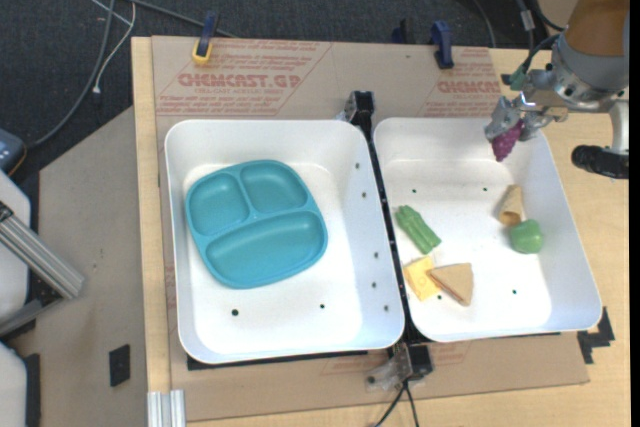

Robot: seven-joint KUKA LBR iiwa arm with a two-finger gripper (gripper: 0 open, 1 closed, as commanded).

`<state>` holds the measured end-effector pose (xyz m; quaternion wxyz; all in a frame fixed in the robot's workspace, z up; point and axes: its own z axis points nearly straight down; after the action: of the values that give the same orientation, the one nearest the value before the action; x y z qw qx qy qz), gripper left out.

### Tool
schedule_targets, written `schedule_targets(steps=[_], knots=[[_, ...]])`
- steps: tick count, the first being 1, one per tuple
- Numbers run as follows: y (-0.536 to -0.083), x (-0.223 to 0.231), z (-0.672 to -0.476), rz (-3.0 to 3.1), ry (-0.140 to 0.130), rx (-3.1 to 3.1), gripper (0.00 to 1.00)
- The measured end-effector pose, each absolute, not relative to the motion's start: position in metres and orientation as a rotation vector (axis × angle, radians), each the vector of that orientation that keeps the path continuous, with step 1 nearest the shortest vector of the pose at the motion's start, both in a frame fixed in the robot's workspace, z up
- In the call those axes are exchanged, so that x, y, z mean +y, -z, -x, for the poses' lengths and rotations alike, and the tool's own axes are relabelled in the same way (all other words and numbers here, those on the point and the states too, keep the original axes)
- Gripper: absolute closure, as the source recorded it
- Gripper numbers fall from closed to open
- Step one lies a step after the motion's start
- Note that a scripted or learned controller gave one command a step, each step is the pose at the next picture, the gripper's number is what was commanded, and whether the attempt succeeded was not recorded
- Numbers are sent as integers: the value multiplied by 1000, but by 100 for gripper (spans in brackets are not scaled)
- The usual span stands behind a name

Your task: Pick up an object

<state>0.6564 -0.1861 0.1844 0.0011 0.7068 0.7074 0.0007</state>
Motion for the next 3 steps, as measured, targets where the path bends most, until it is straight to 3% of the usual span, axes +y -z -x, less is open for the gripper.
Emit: schedule_targets(steps=[1,3], knots=[[-226,-183,-656,-2219,-2,2221,100],[-219,-75,-625,-2223,2,2223,100]])
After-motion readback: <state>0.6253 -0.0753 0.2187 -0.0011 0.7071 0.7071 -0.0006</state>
